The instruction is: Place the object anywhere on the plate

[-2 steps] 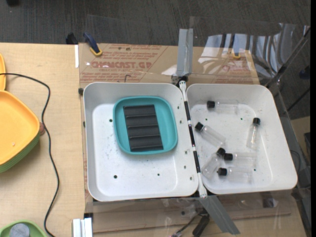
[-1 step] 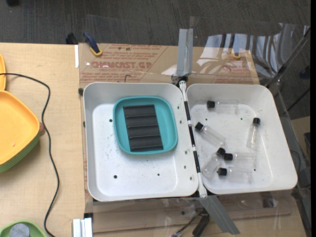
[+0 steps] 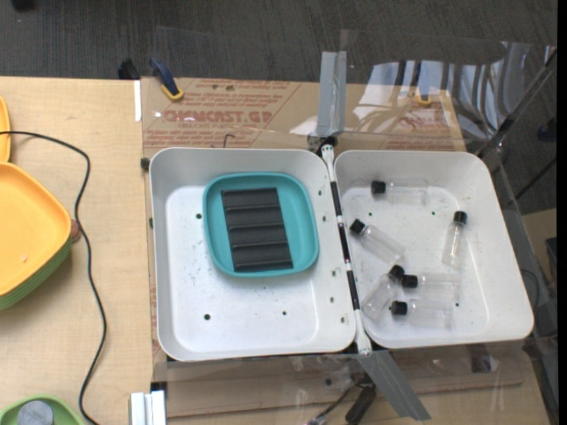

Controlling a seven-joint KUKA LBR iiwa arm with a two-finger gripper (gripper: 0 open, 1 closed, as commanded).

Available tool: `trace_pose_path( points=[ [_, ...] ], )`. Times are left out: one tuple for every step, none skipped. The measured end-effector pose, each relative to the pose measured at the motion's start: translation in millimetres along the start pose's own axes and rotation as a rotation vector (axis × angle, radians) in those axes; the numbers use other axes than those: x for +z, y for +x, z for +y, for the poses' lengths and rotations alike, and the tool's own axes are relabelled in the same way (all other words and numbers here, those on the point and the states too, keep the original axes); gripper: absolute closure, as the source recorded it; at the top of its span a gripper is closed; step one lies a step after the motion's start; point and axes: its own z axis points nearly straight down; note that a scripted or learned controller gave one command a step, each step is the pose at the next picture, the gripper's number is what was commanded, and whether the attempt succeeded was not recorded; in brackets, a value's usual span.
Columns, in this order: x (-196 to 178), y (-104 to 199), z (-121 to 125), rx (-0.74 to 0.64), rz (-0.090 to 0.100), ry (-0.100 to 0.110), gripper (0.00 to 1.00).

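Teal plate (image 3: 261, 224) is sitting ready in the left bin (image 3: 177, 317), a dark ribbed block lying on it, while clear capped vials (image 3: 376, 242) are lying loose in the right bin (image 3: 496, 317), waiting; end effector state: cannot tell.

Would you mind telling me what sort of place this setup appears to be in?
Probably a robotics lab bench: two shallow white bins side by side, one holding a teal square plate, the other clear plastic vials with black caps, on a wooden table over grey carpet.
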Motion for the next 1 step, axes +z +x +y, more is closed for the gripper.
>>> trace_pose_path(
  points=[
    [0.4, 9.4, 2.7, 0.063, -0.001, 0.001, 0.0]
  ],
)
